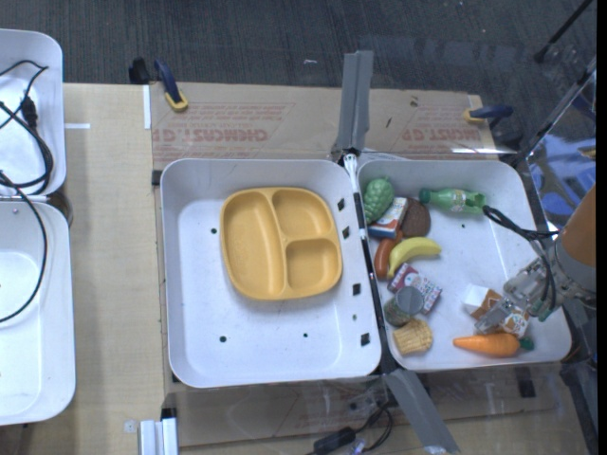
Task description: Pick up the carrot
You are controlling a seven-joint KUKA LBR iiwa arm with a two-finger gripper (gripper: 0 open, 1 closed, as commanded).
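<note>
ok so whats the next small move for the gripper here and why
Probably a short drop toward the near edge: the gripper sits just above the carrot, which lies flat in the right bin by its near wall, with nothing visibly between its fingers.

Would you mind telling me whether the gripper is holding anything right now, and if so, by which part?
It cannot be told. The gripper sits low in the right bin, just above the carrot, but the view is too small to show anything in its hold.

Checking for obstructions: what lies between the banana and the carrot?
Camera view: bare bin floor between banana and carrot; nothing obstructs.
</note>
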